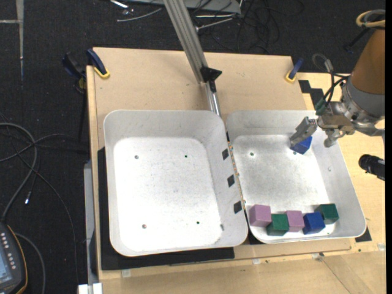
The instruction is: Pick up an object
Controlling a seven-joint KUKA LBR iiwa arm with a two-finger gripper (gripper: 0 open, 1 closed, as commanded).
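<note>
Gripper (317, 131) at the frame's right grasps a small blue cube (301, 144); its faces look plain.

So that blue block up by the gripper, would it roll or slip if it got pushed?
The blue block looks flat-faced and boxy, so it would probably slide, not roll. It looks small and rigid, so likely light and stiff. The right bin floor looks smooth, so a nudge from the gripper may send it skidding.

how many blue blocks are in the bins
2. One blue block sits in the right bin's near row, between a pink block and a green block. The other blue block is at the gripper, toward that bin's far side.
</note>
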